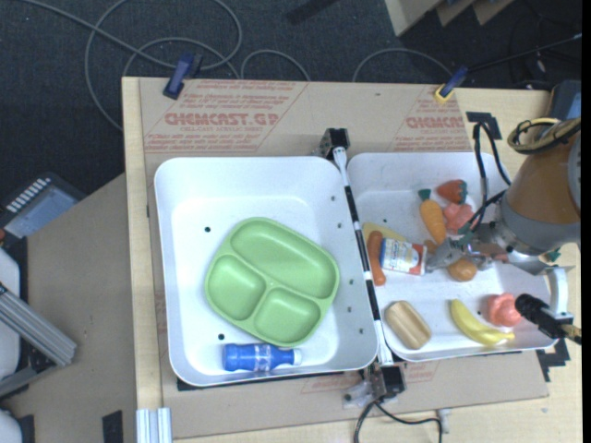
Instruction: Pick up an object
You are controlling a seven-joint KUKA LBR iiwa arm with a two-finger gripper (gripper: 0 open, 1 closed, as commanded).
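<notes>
So your gripper (454, 250) was down low in the right bin (397, 169), and honestly I couldn't tell if it was clenched or released, too small and cluttered there. Right around it sat a small brown round thing (463, 269), touching or nearly so, with a pinkish piece (458, 216), an orange carrot-like toy (432, 220) and a red strawberry-looking one (452, 190) just above. To its left you had a white packet with a red end (402, 257), then a red sausage shape (375, 255) by the bin wall. Nearer the front edge lay a bread roll (407, 324), a banana (477, 325) and a pink toy (503, 309). Over in the left bin (185, 192) were a green divided plate (270, 281) and a blue bottle (259, 358) on its side. Both bins rested on your desk (231, 109).
</notes>
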